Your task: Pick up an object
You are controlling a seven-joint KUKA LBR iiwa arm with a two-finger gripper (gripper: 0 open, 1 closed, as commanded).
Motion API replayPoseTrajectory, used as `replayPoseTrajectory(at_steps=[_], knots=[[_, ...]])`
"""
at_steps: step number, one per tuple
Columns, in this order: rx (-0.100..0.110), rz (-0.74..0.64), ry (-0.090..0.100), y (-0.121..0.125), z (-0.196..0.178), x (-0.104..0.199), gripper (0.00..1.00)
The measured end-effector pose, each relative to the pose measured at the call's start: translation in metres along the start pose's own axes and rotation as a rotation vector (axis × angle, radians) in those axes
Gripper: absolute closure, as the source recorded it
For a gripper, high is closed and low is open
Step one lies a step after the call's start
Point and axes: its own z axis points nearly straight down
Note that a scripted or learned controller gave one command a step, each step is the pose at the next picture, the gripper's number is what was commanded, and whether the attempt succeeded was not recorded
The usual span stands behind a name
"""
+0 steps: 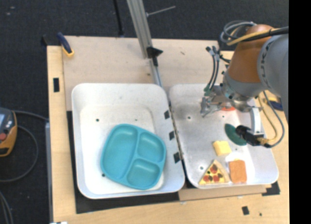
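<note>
The right bin (193, 138) holds several toy foods near its front right. A yellow block (221, 147) lies in the middle, with a dark green piece (233, 134) just behind it. A pizza slice (214, 173) and an orange slab (237, 171) sit side by side at the front edge. My gripper (212, 107) hangs over the back half of this bin, left of and behind the green piece. Nothing shows between it and the bin floor. The grey arm with its orange band (248, 60) rises behind it to the right.
The left bin (116, 100) holds a teal divided plate (133, 156) at its front. An aluminium post (140, 21) slants up from the bench behind the bins. Cables loop around the wrist at the right bin's far right side.
</note>
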Motion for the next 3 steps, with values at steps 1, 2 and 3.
replayPoseTrajectory(at_steps=[1, 2, 3], knots=[[0.0, 0.0, 0.0, 0.002, -0.055, -0.002, 1.0], [0.005, -0.004, 0.001, 0.014, -0.047, 0.051, 1.0], [0.005, -0.004, 0.002, 0.023, -0.042, 0.1, 1.0]])
